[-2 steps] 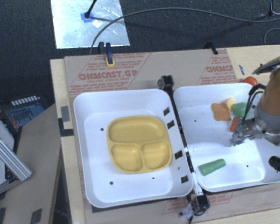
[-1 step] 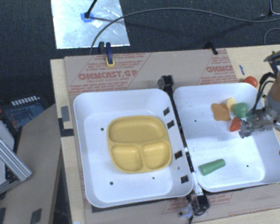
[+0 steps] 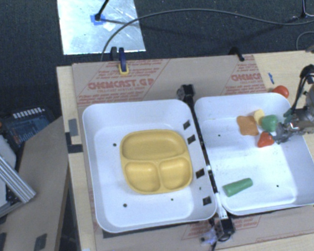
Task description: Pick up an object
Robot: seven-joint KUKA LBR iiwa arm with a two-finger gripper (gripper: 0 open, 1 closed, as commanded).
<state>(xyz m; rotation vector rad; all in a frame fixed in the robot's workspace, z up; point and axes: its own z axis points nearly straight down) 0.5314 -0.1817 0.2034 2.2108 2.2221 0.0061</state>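
Lying in the right-hand shallow white bin (image 3: pixel 303 190), near its far right wall, is a tight cluster of small toy-like pieces: a flat orange chunk (image 3: pixel 247 125), a pale yellow bit (image 3: pixel 258 115) just behind it, a round glossy green ball-shaped piece (image 3: pixel 269 122), and a small red rounded piece (image 3: pixel 265 140) at the front. The orange, yellow and green pieces touch or nearly touch; the red one sits just beside the green one. A separate green stubby cylinder (image 3: pixel 237 186) lies on its side nearer the front of this bin, well apart from the cluster. Another red rounded object (image 3: pixel 280 91) rests outside the bin's far right corner, on the bench.

Metal two-finger gripper (image 3: pixel 283 131) sits low at the right wall, just beside the red and green pieces; cannot tell how its fingers stand. Nothing visibly between them.

Left white bin (image 3: pixel 101 156) holds a yellow plastic three-compartment tray (image 3: pixel 154 160), roughly centred. Both bins rest on a printed cardboard sheet (image 3: pixel 140 76).
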